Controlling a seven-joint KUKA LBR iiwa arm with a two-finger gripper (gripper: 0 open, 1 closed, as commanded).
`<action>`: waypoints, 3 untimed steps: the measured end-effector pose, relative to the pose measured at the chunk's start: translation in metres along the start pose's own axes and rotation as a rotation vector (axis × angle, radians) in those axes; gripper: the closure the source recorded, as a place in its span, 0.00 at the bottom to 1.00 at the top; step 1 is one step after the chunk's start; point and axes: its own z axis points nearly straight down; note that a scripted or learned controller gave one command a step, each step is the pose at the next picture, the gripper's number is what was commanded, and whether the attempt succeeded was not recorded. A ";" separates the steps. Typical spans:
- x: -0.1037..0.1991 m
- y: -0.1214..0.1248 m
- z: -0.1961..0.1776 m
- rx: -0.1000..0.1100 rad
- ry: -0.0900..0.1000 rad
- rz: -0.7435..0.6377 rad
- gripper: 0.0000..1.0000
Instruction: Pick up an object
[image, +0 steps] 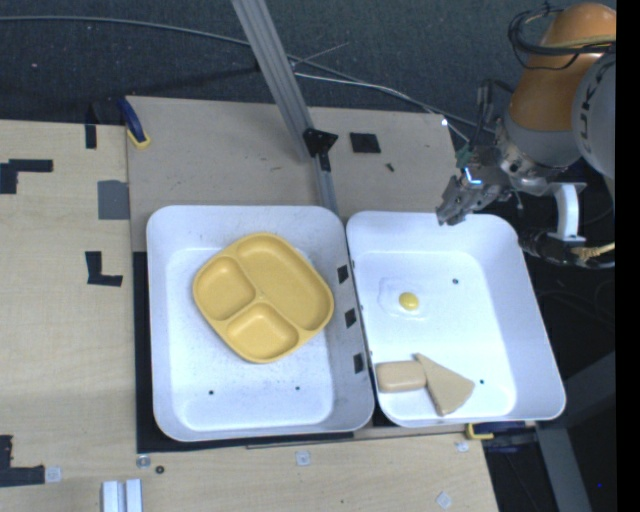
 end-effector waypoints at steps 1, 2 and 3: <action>0.059 -0.009 0.013 0.007 0.001 -0.003 1.00; 0.111 -0.017 0.007 0.007 0.002 -0.004 1.00; 0.168 -0.022 0.024 0.008 0.002 -0.004 1.00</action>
